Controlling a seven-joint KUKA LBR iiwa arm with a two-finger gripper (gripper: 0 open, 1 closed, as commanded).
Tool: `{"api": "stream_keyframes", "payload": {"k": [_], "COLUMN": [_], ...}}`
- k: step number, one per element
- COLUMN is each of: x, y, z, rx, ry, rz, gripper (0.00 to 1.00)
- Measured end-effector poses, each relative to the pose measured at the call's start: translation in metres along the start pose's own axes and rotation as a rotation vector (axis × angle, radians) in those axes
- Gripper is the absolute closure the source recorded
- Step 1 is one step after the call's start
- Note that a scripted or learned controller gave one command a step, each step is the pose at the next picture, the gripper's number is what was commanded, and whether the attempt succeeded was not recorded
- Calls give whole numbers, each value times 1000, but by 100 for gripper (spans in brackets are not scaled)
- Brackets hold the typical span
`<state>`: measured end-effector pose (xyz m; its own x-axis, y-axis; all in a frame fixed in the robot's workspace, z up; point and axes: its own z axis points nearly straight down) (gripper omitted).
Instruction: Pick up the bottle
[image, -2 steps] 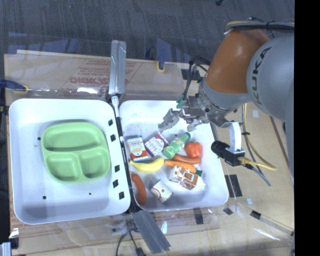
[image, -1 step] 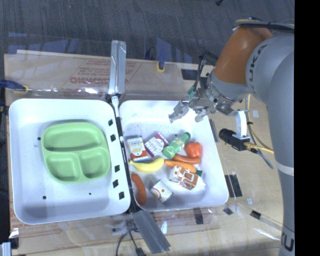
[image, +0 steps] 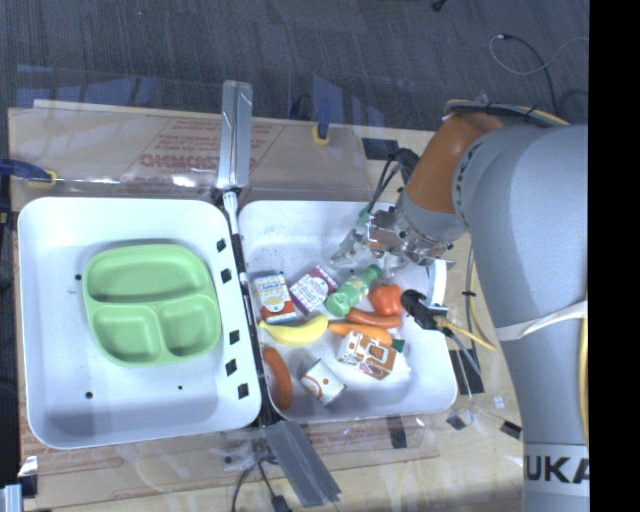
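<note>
Just below-left of the metal two-finger gripper (image: 372, 243), right of frame centre in the right white bin (image: 437, 398): small green plastic bottle (image: 350, 293), long axis slanting up-right toward it. Finger state: cannot tell.

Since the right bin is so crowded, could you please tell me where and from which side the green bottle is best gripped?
Probably across its body near the cap end, coming down from above. The bottle lies tilted, cap pointing up and right toward the claw. Its lower end is crowded by the banana and a small carton, with the tomato at its right side, so the cap end looks freest.
</note>
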<state>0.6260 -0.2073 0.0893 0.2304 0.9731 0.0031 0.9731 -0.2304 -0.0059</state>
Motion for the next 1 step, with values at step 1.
{"api": "stream_keyframes", "payload": {"k": [1], "x": [0], "y": [-33], "z": [1], "rx": [2], "ry": [-2], "rz": [245], "gripper": [0]}}
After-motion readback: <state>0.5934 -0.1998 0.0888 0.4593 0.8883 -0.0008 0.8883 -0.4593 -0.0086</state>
